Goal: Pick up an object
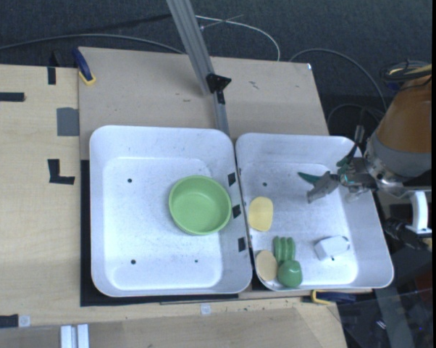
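Gripper (313, 185) over right bin (363, 216), upper part, fingers spread, nothing between them. Yellow piece (261, 213) near left wall; green toy (287, 260), tan piece (266, 265) at front edge; white block (332, 247) nearby. Green bowl (199, 205) in left bin (124, 194).

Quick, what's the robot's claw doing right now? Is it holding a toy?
Gripper: open, holding nothing, over the right bin; the toys lie nearer the bin's front and left side.
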You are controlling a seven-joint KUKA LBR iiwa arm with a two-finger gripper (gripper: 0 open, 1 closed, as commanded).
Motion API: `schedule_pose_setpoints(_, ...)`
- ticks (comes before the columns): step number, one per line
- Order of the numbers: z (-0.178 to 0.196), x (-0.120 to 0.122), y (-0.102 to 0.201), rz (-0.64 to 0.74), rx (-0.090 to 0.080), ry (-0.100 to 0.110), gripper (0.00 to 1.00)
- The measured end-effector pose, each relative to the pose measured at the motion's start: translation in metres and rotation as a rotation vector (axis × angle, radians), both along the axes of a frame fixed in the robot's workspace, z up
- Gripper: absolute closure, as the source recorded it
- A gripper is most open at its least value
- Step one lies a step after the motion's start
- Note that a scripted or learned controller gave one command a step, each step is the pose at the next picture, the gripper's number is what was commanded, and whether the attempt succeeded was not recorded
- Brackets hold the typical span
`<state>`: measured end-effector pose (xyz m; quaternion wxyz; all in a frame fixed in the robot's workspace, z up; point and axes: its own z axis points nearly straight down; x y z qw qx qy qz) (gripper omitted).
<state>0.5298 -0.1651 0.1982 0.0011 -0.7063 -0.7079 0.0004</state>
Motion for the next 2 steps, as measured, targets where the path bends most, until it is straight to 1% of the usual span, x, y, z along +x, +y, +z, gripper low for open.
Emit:
schedule_pose_setpoints(1,0.0,0.0,0.0,0.0,0.0,0.0,0.0)
schedule_pose_setpoints(2,-0.065,-0.001,0.003,-0.001,0.0,0.006,0.0)
